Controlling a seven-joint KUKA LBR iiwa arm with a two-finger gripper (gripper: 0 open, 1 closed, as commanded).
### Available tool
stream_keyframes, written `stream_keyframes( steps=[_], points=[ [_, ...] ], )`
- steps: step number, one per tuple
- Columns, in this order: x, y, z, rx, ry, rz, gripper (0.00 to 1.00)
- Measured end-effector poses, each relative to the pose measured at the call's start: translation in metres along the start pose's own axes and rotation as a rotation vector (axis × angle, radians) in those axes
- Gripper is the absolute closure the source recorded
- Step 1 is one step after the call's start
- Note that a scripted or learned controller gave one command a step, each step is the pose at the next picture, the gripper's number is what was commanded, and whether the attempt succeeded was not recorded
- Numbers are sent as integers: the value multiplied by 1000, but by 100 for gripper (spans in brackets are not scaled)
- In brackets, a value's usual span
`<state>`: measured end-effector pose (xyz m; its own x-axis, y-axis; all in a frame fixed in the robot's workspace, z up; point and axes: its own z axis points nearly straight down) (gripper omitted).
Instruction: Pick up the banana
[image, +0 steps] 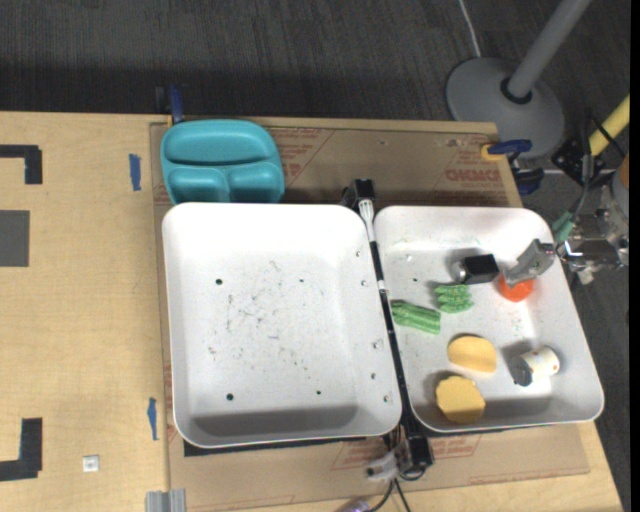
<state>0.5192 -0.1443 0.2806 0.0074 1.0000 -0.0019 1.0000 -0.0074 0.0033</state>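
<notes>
Two yellow rounded things lie in the right bin (575, 345). One (472, 354) is near the bin's middle front, and a darker yellow one (460, 397) sits by the front wall. Neither has a clear banana shape from this angle. My gripper (528, 260) reaches in from the right over the bin's far right part, just above an orange-red thing (516, 290). It is well away from both yellow things and holds nothing that I can see.
The right bin also holds a black block (478, 267), two green pieces (452, 297) (415, 316) and a white-and-grey cylinder (538, 365). The left bin (270, 320) lies beside it. A teal tray (222, 160) stands behind the left bin.
</notes>
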Motion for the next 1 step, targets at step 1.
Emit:
stream_keyframes(
  steps=[1],
  points=[
    [106,-23,96,4,3,-160,0]
  ],
)
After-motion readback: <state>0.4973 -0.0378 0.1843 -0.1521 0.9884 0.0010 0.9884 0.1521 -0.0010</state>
